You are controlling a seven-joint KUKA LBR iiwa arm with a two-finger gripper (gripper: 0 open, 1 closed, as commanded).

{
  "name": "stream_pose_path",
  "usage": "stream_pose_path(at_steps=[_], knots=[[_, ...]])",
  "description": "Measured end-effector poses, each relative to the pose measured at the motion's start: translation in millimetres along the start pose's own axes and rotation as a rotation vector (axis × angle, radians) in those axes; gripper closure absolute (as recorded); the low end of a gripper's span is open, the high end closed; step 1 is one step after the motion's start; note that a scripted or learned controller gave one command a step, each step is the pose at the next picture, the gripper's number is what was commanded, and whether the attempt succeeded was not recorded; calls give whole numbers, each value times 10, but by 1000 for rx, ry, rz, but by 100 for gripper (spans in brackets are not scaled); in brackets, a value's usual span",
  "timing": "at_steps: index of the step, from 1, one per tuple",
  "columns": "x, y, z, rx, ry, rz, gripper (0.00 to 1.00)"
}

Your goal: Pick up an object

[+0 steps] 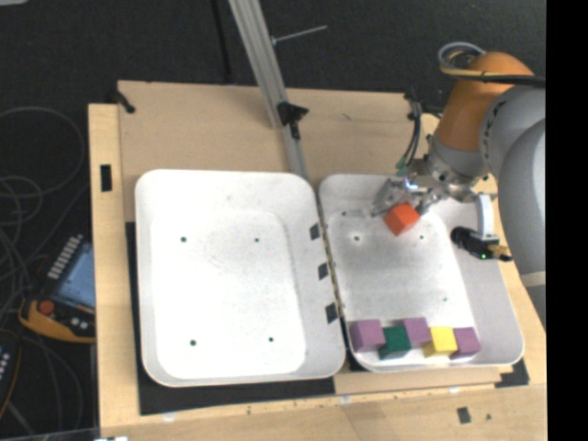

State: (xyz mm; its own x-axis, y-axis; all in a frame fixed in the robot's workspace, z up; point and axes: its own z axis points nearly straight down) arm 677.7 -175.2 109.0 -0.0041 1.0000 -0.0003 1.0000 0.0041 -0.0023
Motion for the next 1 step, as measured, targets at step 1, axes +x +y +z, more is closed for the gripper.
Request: stream_pose_path(at_steps=[1], knots=[[150,-296,107,-6,-4,5,0]])
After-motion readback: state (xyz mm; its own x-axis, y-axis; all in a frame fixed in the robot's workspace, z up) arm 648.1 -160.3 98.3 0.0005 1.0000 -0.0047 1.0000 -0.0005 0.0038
